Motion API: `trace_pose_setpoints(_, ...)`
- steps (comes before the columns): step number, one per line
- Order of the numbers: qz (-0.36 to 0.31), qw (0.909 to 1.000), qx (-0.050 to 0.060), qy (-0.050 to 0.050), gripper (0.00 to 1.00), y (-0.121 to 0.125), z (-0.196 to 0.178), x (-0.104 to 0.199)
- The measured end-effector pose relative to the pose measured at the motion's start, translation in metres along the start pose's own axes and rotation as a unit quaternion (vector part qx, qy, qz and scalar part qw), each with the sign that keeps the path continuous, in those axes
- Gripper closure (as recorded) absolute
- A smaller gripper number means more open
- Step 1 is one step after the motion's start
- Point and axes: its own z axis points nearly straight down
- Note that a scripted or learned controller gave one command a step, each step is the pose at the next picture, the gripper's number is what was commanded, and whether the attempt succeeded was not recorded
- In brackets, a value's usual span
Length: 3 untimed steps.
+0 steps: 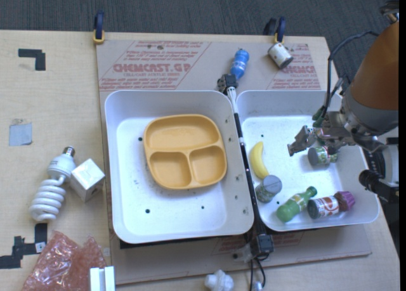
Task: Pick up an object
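My gripper (312,141) hangs over the upper right part of the right bin (279,109), at the end of the grey arm with the orange band (380,68). Right beside and just below it is a small can with a green and red label (323,156); contact cannot be made out. Further left in the same bin lies a yellow banana (257,160), with a grey round tin (269,187) below it. Along the front wall lie a green bottle (295,203) and a red-labelled bottle with a purple cap (330,205).
The left bin (120,156) holds a yellow divided tray (185,151). Outside the bins are a blue bottle (239,63) and a small jar (279,54) at the back, plus a spiral light bulb (52,185), a white cube (87,178) and a pink bag (63,261) at the left.
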Motion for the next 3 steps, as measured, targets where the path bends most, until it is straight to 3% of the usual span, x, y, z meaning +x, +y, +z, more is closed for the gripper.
trace_pose_setpoints(1, 0.001, 1.0, 0.0, 0.001, 0.0, -0.026, 0.144, -0.006)
trace_pose_setpoints(2, 0.002, 1.0, -0.001, 0.0, 1.0, -0.025, 0.134, -0.007)
trace_pose_setpoints(3, -0.001, 1.0, 0.001, 0.0, 1.0, 0.046, -0.016, 0.023)
